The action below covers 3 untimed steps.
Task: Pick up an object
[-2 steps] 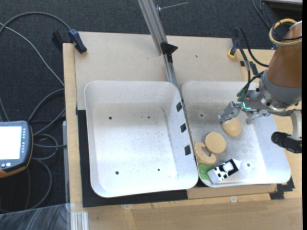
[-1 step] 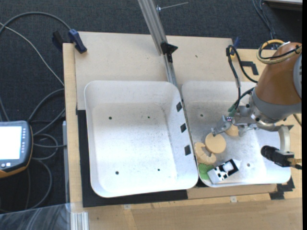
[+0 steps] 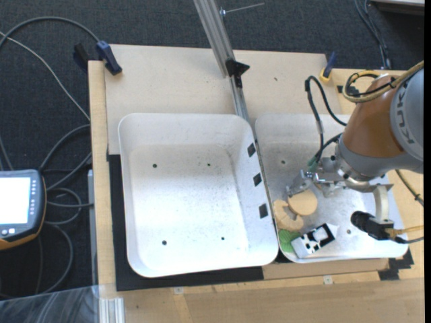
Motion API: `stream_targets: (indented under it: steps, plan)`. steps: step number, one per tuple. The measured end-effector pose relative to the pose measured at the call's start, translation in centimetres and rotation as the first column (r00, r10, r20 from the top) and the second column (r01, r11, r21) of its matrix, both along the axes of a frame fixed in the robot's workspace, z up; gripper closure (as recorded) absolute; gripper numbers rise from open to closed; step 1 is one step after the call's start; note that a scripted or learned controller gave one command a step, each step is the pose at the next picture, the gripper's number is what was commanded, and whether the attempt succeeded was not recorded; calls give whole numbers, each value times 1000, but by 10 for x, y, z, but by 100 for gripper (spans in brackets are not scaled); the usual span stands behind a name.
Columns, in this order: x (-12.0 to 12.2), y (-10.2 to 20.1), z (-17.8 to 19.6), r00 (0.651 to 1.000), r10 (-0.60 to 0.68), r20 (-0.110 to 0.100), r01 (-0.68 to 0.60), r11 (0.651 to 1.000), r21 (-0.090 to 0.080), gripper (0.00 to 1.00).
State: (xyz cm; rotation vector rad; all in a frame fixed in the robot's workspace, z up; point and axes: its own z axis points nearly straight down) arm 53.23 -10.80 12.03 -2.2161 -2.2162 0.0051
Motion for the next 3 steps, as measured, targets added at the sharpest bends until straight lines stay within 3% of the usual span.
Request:
stream_targets:
  steps: [1, 2, 3]
  plan:
    - [-1, 1, -30, 1000, 0, 2, 0, 1000, 0, 0]
    - [1, 1, -17, 1000, 0, 7, 0, 1000, -1, 100]
    - [3, -3, 47, 1000, 1, 14, -1, 1000, -4, 100]
